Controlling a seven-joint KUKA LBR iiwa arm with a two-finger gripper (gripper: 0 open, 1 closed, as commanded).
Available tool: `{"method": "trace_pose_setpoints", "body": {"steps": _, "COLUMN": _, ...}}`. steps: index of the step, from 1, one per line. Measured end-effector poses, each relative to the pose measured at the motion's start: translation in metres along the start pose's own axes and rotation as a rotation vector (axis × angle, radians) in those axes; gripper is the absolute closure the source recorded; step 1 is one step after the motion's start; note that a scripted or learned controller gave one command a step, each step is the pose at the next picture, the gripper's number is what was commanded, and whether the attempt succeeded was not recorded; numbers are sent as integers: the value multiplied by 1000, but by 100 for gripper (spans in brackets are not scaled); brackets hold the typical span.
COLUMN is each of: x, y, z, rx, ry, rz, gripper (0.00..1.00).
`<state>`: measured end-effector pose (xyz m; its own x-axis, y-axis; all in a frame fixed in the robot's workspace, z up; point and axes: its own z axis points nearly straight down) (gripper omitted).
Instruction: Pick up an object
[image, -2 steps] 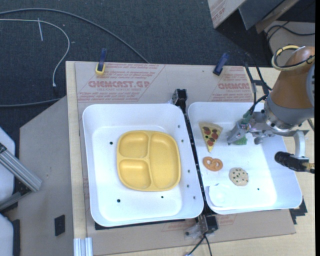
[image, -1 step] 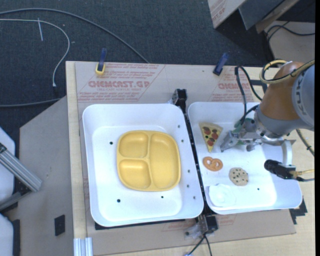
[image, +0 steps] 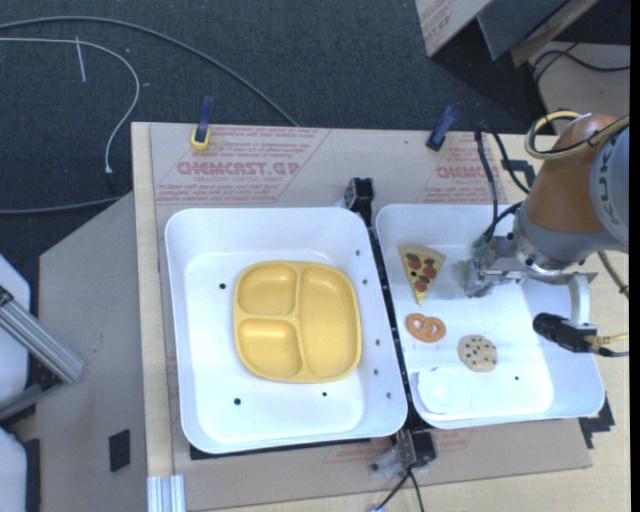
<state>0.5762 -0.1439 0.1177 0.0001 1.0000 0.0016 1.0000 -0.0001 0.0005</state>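
In the right bin (image: 560, 400) lie a toy pizza slice (image: 421, 270), a brown pretzel (image: 426, 327), a chocolate-chip cookie (image: 478, 352) and a flat white round piece (image: 441, 389) near the front wall. My gripper (image: 483, 277) hangs low over the bin's middle. It is just right of the pizza slice and behind the cookie, and I see nothing held in it. The grey arm with its orange band (image: 565, 195) comes in from the right.
The left bin (image: 200, 240) holds a yellow divided plate (image: 298, 320) at its middle. A black clamp (image: 359, 192) sits at the back between the bins. Blue clips (image: 204, 120) (image: 441, 128) hold the cardboard sheet under them.
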Motion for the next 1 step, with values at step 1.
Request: {"method": "trace_pose_setpoints", "body": {"steps": 1, "x": -9, "y": -2, "z": -49, "rx": -4, "ry": -3, "rz": 1, "gripper": 100}}
